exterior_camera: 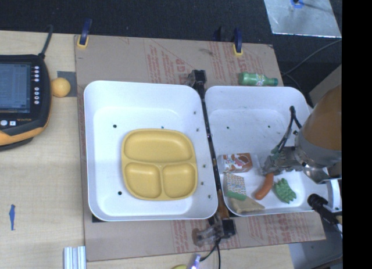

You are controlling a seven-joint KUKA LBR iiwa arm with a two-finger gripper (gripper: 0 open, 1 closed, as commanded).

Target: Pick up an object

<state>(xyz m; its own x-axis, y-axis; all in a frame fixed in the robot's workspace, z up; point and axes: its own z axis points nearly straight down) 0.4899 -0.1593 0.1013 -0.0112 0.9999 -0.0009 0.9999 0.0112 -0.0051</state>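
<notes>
Arm [325,128]: seen at the right edge, grey with an orange band, reaching in over the right bin.
Gripper [278,164]: positioned low over the near right part of the right bin, just above the far tip of the sausage; how far it is open cannot be told, and nothing is seen held in it.
Right bin [250,102]: a shallow white bin whose contents are gathered along its near side.
Sausage [263,187]: an orange toy sausage, laid at a slant near the bin's near edge, just below the gripper.
Green toy [285,190]: placed just right of the sausage.
Packets: a small printed packet [237,162] is seen left of the gripper; a second packet [235,185] lies nearer, with a tan wedge [247,205] at the near rim.
Left bin [104,105]: a yellow divided tray [158,163] is held in its middle.
Green bottle [257,79]: laid on its side beyond the right bin's far rim.
Bench, left: a teach pendant [20,102] and a yellow ball [60,87] are set well apart from the bins.
</notes>
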